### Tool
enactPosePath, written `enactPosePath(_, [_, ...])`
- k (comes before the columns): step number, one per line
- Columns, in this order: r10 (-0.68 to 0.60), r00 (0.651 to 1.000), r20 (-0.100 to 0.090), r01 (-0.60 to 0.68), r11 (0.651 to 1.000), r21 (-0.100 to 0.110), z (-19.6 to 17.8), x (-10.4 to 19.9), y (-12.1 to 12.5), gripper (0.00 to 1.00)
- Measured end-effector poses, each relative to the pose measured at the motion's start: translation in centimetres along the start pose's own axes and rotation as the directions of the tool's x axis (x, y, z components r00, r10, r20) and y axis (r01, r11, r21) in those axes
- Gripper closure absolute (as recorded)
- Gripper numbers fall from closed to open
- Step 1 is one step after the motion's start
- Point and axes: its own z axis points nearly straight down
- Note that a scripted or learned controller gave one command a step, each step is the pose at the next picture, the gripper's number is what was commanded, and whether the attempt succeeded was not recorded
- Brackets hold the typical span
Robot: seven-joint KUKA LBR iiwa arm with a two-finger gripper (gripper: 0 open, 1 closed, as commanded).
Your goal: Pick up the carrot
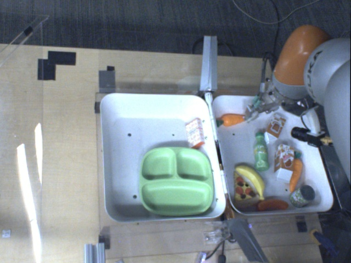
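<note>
A green divided tray (176, 181) lay in the left bin (112, 147). In the right bin (324, 201), a carrot (232, 120) rested near the back-left corner, and the gripper (258, 109) hung just beside its thick end; whether it was spread or pressed together I cannot tell. Another carrot (296, 174) lay well apart, near the right wall. A good grasp probably meant straddling the near carrot's middle, clear of the wall.

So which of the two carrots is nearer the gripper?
The carrot at the right bin's far left corner, just beside the gripper. The other carrot lies near the front right, by the can.
</note>
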Motion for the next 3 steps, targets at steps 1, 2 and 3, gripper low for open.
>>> enactPosePath(1, [0.000,1.000,-0.001,0.000,1.000,0.003,0.0,-0.1,-0.1,0.00])
enactPosePath(2, [-0.130,0.992,-0.001,0.130,0.992,-0.003,1.2,4.9,-2.9,0.00])
enactPosePath(3, [-0.171,0.985,0.001,0.171,0.985,-0.004,1.0,7.1,-13.0,0.00])
